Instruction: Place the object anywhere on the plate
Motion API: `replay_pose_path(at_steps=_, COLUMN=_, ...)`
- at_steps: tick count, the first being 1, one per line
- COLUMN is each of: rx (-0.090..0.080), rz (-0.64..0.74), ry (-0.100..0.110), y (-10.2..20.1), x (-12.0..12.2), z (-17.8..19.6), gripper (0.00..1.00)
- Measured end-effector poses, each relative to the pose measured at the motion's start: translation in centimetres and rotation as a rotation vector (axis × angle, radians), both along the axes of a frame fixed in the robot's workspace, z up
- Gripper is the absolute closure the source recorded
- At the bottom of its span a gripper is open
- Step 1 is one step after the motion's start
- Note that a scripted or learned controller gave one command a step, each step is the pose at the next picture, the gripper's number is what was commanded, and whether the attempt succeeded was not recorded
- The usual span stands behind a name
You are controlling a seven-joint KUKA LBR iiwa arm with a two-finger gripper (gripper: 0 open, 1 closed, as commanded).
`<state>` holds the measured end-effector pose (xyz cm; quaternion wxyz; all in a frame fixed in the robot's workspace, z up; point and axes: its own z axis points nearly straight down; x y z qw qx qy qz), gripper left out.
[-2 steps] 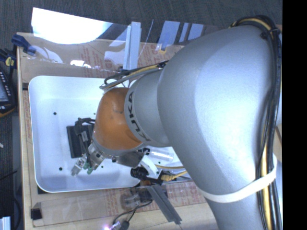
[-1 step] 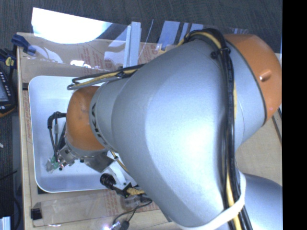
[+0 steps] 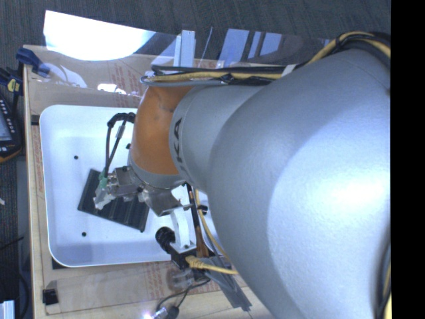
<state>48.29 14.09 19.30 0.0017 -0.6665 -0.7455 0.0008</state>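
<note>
A dark ribbed rectangular plate [image 3: 126,211] lies tilted on the floor of the left white bin [image 3: 60,171]. My gripper [image 3: 105,193] reaches down over the plate's upper left part, at or just above its surface. A small pale and green patch [image 3: 102,180] shows at the gripper's tip. I cannot tell whether it is the object or part of the gripper. The gripper body hides the middle of the plate.
The grey arm with its orange band [image 3: 156,131] covers the right half of the view and hides the right bin. Black cables [image 3: 113,135] loop above the gripper. Two small dark specks [image 3: 76,157] lie on the bin floor. The wooden bench [image 3: 99,288] runs along the front.
</note>
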Motion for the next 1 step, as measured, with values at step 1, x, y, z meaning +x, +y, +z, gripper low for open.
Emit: replay_pose_path(at_steps=1, rx=-0.003, rz=-0.248, ry=0.008, y=0.9, x=1.95, z=-5.91, gripper=1.0)
